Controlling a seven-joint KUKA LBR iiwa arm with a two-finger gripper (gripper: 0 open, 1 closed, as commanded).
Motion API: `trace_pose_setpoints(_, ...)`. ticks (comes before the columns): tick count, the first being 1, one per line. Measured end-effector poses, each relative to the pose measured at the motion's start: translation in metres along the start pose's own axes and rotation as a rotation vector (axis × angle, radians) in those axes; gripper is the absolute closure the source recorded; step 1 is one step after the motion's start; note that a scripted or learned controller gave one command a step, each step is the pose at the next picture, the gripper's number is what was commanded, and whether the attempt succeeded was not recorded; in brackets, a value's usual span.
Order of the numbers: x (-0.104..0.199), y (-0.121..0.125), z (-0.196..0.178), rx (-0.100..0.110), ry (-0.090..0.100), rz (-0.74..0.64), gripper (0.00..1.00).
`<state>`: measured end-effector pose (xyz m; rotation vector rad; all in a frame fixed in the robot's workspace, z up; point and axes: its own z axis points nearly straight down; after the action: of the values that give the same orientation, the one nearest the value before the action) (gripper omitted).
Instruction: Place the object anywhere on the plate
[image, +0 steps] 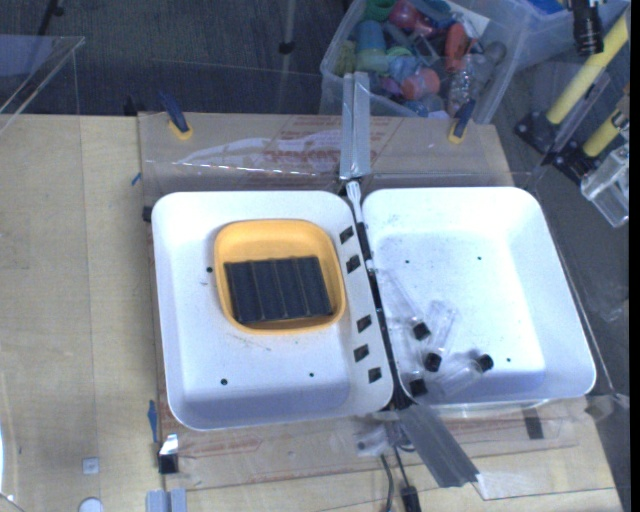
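A yellow, rounded-square plate (228, 250) sits in the left white bin (185, 330), toward its back. A dark grey, ribbed rectangular object (278, 289) lies flat on the plate and covers most of its middle. Nothing touches or covers this object.
The right white bin (520, 260) holds several clear plastic pieces with small black caps (440, 345) near its front left corner. A raised divider with black marks (362, 300) runs between the bins. A clear tub of colourful toys (420, 50) stands behind the bench.
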<state>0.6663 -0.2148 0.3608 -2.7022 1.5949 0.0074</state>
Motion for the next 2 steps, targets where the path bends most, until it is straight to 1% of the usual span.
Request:
trace_pose_setpoints(1,-0.003,-0.003,0.018,-0.001,0.0,-0.179,1.0)
trace_pose_setpoints(2,-0.004,-0.004,0.005,0.003,0.005,-0.511,1.0)
